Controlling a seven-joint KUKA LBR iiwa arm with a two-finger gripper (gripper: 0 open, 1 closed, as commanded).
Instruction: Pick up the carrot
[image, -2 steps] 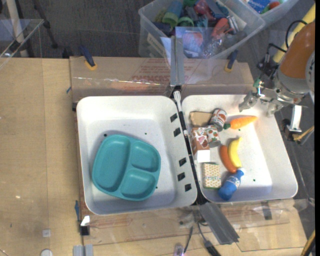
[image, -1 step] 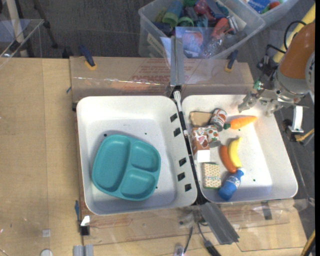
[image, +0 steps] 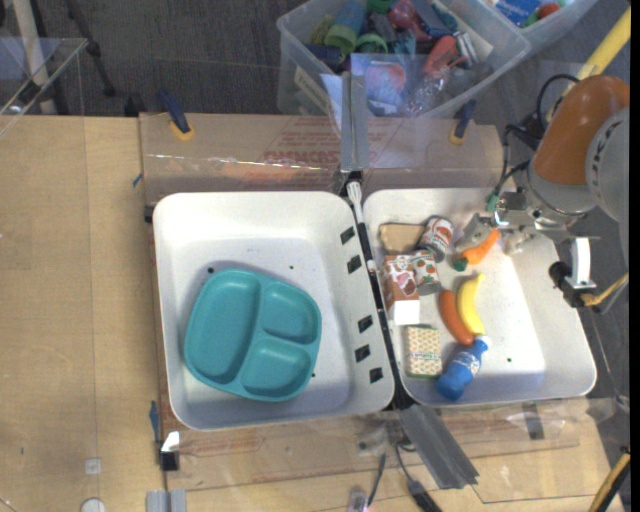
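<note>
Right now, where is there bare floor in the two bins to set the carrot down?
Left bin: bare floor runs along the far wall, behind the teal divided plate. Right bin: a bare strip lies between the banana and the right wall. It is crowded by the divider, where cartons, a can and the blue bottle cluster near the carrot.

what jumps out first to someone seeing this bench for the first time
The big teal divided plate lies alone in the left bin. The right bin holds a crowded heap: a banana, a blue bottle, a small can and snack packets. At that bin's far edge the arm's hand sits right at the orange carrot.
</note>
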